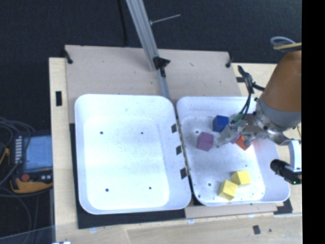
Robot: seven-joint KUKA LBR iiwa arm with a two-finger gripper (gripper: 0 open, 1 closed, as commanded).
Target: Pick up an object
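Reaching in from the right, the arm (284, 93) tilts low over the right bin (203, 194); jaws (229, 135) between blue cube (220, 123) and purple cube (204, 141); grip unclear.

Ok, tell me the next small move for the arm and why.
Probably a short drop straight down, then close. The end effector hangs low in the right bin between the blue cube and the purple cube, with an orange-red block beside it; nothing shows as gripped yet.

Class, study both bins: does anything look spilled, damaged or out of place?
Nothing stands out. The blue block, purple block, red block and two yellow blocks all lie inside the right bin.
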